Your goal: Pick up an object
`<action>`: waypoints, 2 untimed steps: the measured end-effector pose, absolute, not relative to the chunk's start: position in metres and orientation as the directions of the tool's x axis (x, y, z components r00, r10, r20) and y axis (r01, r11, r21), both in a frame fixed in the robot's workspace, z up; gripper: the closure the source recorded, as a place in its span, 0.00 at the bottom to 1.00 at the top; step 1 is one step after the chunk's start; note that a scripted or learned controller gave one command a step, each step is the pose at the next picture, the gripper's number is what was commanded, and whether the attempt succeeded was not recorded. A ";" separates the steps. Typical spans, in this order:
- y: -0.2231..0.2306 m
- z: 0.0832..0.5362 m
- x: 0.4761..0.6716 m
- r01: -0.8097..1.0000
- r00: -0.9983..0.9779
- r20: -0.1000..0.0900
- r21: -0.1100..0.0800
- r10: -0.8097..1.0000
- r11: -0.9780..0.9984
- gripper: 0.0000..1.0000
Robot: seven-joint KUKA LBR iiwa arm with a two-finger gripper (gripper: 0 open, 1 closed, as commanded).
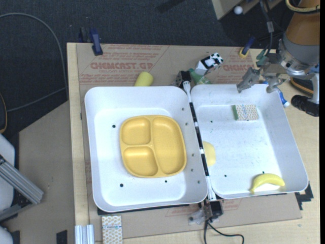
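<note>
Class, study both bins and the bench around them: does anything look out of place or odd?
Yes. A yellow cylinder lies on the bench behind the left bin, outside both bins. A small black-and-white toy also sits outside, near the bins' top junction.

The bench bears two white bins, a yellow cylinder and a patterned sponge.

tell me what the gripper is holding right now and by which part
Nothing. The gripper hangs open above the far edge of the right bin, with no object between its fingers; the sponge and banana lie untouched.
</note>
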State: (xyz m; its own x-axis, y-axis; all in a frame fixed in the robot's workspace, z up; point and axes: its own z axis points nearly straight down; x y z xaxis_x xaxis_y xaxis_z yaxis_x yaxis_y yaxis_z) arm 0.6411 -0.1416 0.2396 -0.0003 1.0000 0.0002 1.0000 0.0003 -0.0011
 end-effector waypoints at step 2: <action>-0.147 0.117 0.660 1.000 -0.001 0.000 0.001 1.000 0.001 0.00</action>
